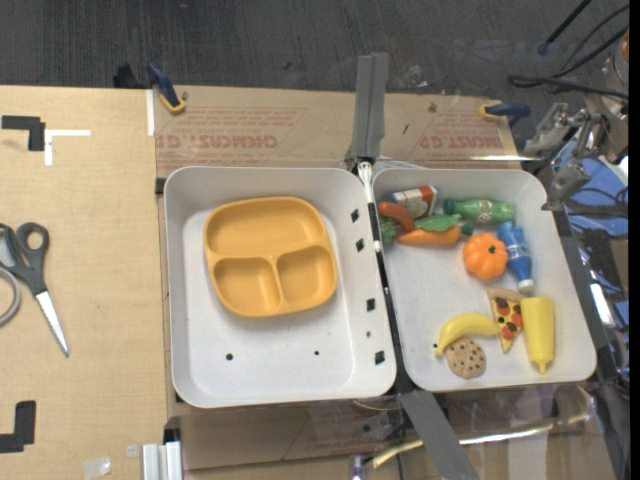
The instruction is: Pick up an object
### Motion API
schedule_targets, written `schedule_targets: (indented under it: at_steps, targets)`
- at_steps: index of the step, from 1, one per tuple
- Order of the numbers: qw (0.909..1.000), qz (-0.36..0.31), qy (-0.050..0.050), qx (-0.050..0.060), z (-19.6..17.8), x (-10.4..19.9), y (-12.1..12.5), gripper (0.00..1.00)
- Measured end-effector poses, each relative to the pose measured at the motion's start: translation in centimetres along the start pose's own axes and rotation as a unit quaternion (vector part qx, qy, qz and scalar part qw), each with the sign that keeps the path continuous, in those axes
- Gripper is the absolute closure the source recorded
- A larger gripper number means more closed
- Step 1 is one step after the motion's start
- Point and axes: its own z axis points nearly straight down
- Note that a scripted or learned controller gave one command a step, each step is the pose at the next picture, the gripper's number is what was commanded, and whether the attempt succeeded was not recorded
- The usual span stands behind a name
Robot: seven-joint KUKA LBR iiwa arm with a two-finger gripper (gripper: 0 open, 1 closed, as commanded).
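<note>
Looking down on two bins, you have every pickable object lying in the right bin (pixel 560 258).

Your claw's state cannot be told from this view. Tangled grey metal hardware (pixel 568 148) and cables crowd the right bin's far right corner, too cluttered to make out. In that bin a pumpkin (pixel 485 256) sits beside a blue bottle (pixel 516 254), with a green bottle (pixel 481 209) behind them. A banana (pixel 468 328) touches a cookie (pixel 465 358) near the front, next to a pizza slice (pixel 507 318) and a yellow bottle (pixel 539 331). The left bin (pixel 190 368) holds a yellow divided plate (pixel 270 255). Scissors (pixel 36 280) lie well to the left, cut off at the edge.
</note>
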Motion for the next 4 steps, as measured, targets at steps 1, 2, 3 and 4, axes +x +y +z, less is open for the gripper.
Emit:
schedule_targets:
  at_steps: [1, 2, 3, 4]
  targets:
    - [0.9976, -0.070, -0.002, 0.001, 15.7, -1.7, -1.7, 0.00]
    - [0.9996, -0.024, -0.015, 0.005, 17.7, 0.0, -0.5, 0.00]
    - [0.9967, 0.082, -0.002, 0.001, 19.2, 5.0, 8.5, 0.00]
    - [0.9937, 0.112, 0.000, 0.001, 19.3, 10.4, 10.5, 0.00]
